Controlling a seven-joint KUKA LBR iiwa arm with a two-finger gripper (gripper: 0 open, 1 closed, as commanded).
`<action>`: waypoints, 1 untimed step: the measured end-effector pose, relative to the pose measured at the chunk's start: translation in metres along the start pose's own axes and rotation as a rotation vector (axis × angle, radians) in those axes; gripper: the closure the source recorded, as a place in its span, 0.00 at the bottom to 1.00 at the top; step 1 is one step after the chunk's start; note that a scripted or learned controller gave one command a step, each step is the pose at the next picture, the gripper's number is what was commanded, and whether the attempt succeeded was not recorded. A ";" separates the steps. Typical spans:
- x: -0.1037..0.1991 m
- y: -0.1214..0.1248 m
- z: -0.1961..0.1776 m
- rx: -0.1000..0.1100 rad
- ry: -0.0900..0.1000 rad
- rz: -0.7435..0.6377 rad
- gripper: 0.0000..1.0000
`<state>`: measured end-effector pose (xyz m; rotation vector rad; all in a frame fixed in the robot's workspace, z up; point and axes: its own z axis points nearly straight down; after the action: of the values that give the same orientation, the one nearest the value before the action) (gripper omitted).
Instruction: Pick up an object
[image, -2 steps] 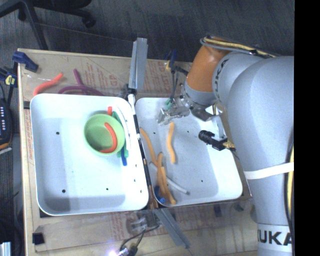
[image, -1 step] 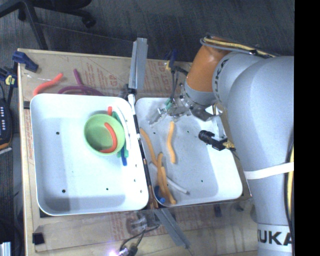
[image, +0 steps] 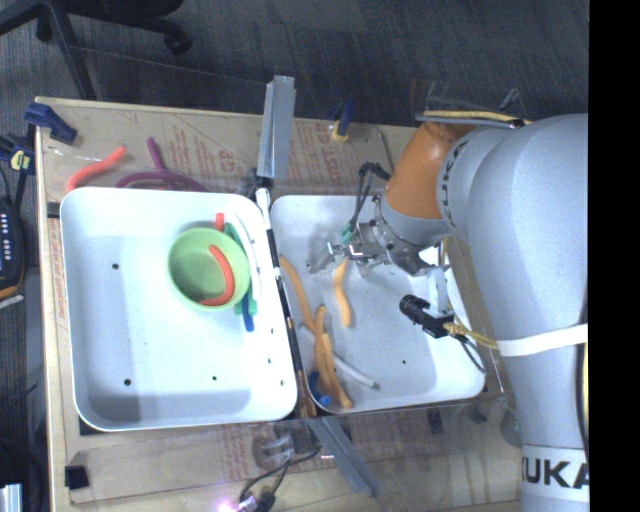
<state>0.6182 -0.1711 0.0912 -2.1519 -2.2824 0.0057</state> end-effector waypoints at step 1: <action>0.001 0.000 -0.010 0.002 0.000 -0.005 1.00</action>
<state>0.6185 -0.1704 0.1010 -2.1454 -2.2863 0.0075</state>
